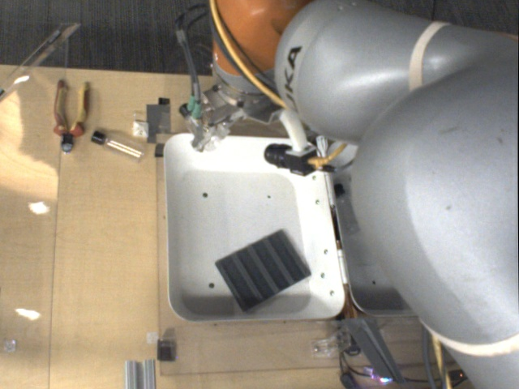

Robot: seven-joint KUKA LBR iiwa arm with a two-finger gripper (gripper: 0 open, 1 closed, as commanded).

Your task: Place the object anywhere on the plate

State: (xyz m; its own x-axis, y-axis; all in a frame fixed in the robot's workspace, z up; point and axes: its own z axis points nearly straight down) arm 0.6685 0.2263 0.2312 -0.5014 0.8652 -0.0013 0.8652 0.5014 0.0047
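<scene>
Ribbed pad (pixel 263 270) in left bin (pixel 182 217), hand (pixel 203 136) over its far rim, pliers (pixel 70 112) on bench (pixel 97 258) left

Ribbed dark block (pixel 262 269) in white bin (pixel 188 241), end effector (pixel 203 140) at far rim

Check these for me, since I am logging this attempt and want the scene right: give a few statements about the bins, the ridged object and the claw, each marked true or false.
1. A dark ridged pad lies in the left white bin. True.
2. The claw hangs over the bin's near edge. False: it is at the bin's far left corner.
3. The pad sits between the claw's fingers. False: the pad lies on the bin floor, well apart from the claw.
4. Red-handled pliers lie on the wooden bench left of the bin. True.
5. The pad touches the bin's far wall. False: it lies toward the near side.
</scene>
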